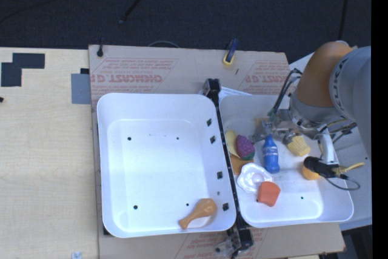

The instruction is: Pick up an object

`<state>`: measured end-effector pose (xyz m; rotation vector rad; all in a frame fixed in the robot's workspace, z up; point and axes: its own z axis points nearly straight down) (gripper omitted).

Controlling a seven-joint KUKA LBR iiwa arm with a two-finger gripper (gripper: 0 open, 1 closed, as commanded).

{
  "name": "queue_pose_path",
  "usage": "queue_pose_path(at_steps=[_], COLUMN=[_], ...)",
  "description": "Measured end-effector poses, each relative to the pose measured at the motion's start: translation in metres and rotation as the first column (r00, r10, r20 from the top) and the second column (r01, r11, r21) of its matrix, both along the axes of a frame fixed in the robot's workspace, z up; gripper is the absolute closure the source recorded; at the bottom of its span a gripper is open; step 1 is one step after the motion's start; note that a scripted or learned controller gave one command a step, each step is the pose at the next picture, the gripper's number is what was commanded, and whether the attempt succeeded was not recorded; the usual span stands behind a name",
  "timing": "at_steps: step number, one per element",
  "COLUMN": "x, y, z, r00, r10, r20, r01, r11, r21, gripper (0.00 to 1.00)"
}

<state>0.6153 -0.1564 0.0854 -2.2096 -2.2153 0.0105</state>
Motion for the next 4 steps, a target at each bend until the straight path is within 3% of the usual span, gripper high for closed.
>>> queue_pose_path(at_steps=[1,2,3,4], x=[0.029,0.026,-0.003,-0.013], y=[0.075,0.129,0.103,0.098], z=[0.002,0.053,0.064,0.056], r00=[1.0,1.0,1.0,1.0], r10=[0.002,0.0,-0.002,-0.002], r20=[0.012,0.01,0.012,0.014], r01=[-0.002,0.0,0.002,0.002], r11=[1.0,1.0,1.0,1.0], r21=[-0.001,0.005,-0.003,-0.004], gripper=[0.0,0.0,0.0,0.0])
